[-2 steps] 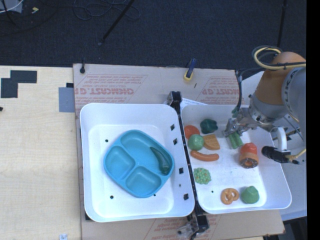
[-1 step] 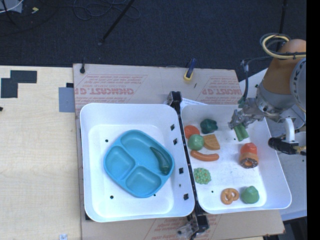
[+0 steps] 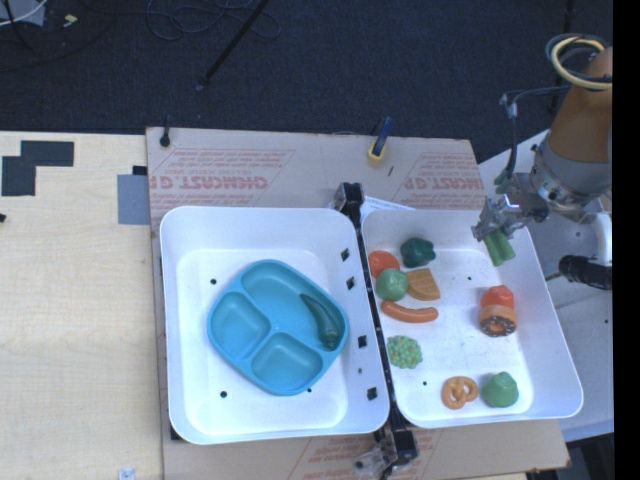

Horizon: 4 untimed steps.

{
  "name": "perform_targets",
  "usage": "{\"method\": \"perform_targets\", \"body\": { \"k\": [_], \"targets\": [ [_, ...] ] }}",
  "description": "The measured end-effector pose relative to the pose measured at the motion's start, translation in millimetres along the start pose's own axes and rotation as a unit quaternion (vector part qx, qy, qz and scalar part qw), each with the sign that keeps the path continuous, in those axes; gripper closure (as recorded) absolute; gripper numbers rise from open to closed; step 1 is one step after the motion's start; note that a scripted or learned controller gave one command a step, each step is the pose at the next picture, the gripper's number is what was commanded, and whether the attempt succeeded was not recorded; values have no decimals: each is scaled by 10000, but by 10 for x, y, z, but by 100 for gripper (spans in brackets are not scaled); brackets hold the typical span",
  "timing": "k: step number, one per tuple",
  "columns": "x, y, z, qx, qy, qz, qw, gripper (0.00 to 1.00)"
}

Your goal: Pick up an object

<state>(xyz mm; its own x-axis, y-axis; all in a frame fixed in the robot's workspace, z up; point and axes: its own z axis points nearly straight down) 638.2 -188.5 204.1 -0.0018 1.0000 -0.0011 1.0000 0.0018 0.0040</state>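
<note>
**Pincer clamped on a green piece above the right bin**

The pincer (image 3: 497, 236) hangs over the far right corner of the right bin (image 3: 560, 368), its fingers closed on a small green block (image 3: 500, 248), oblong and tilted, lifted off the bin floor. Just below the pincer lies a red and brown toy (image 3: 497, 310). To its left sit a dark green piece (image 3: 417, 252), an orange wedge (image 3: 425, 285) and a hot dog (image 3: 409, 313). Further below rest a pretzel (image 3: 459, 392) and a green lump (image 3: 500, 389). Well to the left, the other bin (image 3: 190, 268) carries a blue divided plate (image 3: 265, 328).
</note>
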Motion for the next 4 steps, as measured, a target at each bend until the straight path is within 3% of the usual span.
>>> {"method": "perform_targets", "body": {
  "k": [1, 3, 4],
  "targets": [
    [-14, 0, -245, 20, 6, -3, 10000, 100],
    [964, -258, -124, 47, 16, -3, 10000, 100],
    [1146, -302, -325, 22, 10, -3, 10000, 100]
  ]
}}
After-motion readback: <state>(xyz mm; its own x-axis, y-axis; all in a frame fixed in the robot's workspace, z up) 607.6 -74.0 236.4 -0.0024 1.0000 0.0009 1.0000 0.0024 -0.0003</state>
